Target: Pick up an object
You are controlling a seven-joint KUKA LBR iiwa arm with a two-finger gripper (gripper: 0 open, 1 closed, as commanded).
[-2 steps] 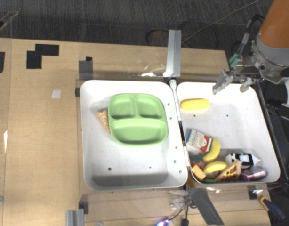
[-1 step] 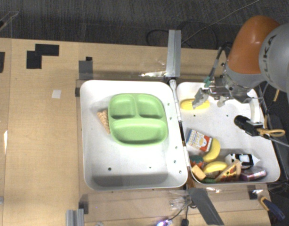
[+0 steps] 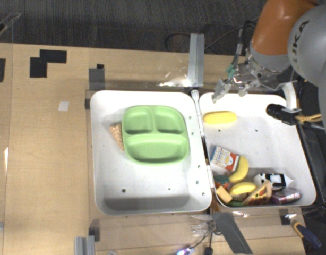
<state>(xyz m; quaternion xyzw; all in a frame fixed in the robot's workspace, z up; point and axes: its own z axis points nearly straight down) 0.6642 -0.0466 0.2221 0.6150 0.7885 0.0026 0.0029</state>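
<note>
My gripper (image 3: 230,91) hangs over the back edge of the right bin (image 3: 266,142), under the orange band of the arm. Its two fingers stand apart with nothing between them. A yellow oblong object (image 3: 220,118) lies on the bin floor just below and slightly left of the gripper, apart from it. Toward the bin's front lie a white carton (image 3: 223,158), a banana (image 3: 239,170) and a heap of small toy foods (image 3: 253,191).
The left bin (image 3: 147,193) holds a green divided tray (image 3: 154,133) with a tan waffle-like piece (image 3: 117,136) at its left side. A black part (image 3: 280,112) juts over the right bin's right rim. A metal post (image 3: 196,57) stands behind the divider.
</note>
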